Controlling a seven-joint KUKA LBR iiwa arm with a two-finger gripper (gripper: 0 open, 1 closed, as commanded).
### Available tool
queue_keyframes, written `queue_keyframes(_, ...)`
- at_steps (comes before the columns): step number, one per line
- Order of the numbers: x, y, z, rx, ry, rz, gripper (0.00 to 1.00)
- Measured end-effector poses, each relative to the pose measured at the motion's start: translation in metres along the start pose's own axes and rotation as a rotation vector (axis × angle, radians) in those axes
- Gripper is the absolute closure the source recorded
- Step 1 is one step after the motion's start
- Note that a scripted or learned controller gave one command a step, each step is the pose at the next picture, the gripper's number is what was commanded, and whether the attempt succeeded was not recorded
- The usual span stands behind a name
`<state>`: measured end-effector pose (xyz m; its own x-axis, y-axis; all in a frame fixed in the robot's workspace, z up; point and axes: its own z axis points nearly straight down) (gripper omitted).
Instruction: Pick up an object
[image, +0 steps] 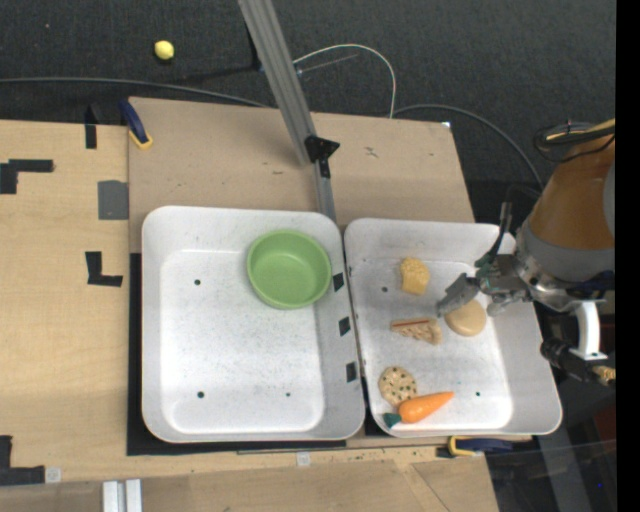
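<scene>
My gripper (474, 300) reaches in from the right and hangs low over the right bin (520, 400), its fingers open. Just below it and touching its front edge lies a beige rounded lump (467, 321), resting on the bin floor and not gripped. A yellow chunk (414, 275) lies to the gripper's left. A brown cracker piece (414, 328) sits next to the beige lump. Near the bin's front are a round speckled cookie (398, 383) and an orange carrot (426, 405).
The left bin (180, 380) holds a green bowl (289, 268) at its back right. A grey metal pole (290, 90) slants down to the divide between the bins. A yellow ball (164, 49) lies on the dark floor at the back.
</scene>
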<state>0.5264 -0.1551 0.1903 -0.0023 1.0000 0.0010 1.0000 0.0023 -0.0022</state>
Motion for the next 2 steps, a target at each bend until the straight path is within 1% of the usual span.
queue_keyframes(1, 0.000, 0.000, 0.000, 0.000, 0.000, 0.000, 0.00)
queue_keyframes(2, -0.004, 0.007, 0.056, 0.005, 0.000, 0.001, 0.00)
